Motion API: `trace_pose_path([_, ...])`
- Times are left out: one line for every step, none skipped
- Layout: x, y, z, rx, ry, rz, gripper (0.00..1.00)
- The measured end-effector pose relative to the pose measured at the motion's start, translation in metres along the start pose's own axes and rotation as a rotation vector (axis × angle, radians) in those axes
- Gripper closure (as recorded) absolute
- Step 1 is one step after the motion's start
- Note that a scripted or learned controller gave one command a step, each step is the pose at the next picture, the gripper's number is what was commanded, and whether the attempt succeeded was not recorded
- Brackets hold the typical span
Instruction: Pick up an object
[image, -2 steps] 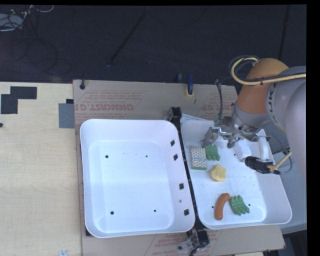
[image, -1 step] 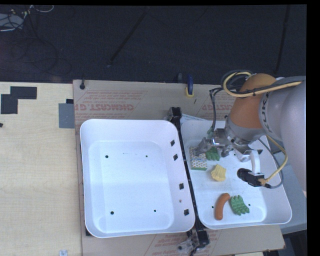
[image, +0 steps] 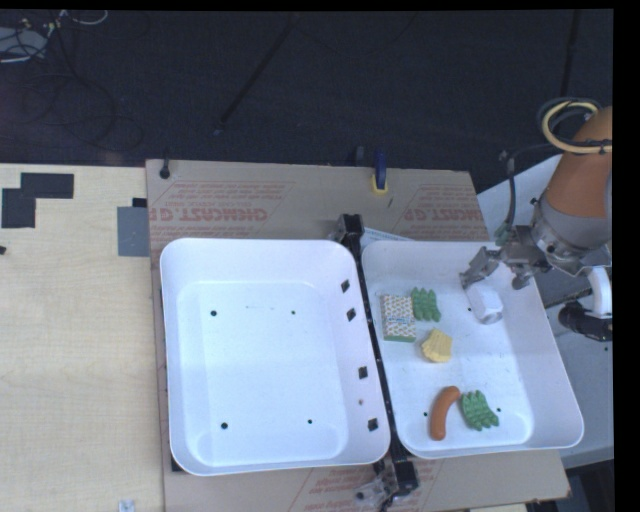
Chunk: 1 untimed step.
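Brown cardboard (image: 300, 200) sat under both bins, and the only writing I could make out was red print on it, upside down and mirrored, something like "CHEMCAST GP" though I wouldn't swear to the letters. The same print repeated on the cardboard's right part and again on the strip poking out at the bottom.

The bench (image: 70, 340) was pale, wood-looking, with a few dark rectangular patches at the left. Behind it everything was dark, with cables (image: 60, 60) lying loose on a black floor. A small blue and yellow clamp (image: 380, 172) stood at the cardboard's back edge.

The left bin (image: 190, 260) was smooth white plastic with rounded corners and a few small dark dots on its floor. The right bin (image: 560, 400) held all the objects: a checkered block (image: 398, 316) with a bumpy green piece (image: 426, 304) touching its right side, a yellow lump (image: 437, 346) just below those, an orange sausage-shaped thing (image: 442, 412) near the front, and another knobbly green piece (image: 479, 410) just beside it.

The gripper (image: 495, 268) hung over the back right part of that bin, fingers spread apart with nothing between them. A whitish cylinder-like object (image: 487, 303) lay just under it, not gripped. The arm's orange band (image: 582, 180) showed at the right, with a yellow cable loop above
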<state>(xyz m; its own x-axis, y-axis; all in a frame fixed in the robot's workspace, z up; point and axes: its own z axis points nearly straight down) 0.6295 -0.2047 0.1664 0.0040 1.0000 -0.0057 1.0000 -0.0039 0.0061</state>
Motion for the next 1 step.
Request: trace_pose_path([0.0047, -0.0886, -0.0206, 0.014, 0.008, -0.002, 0.0])
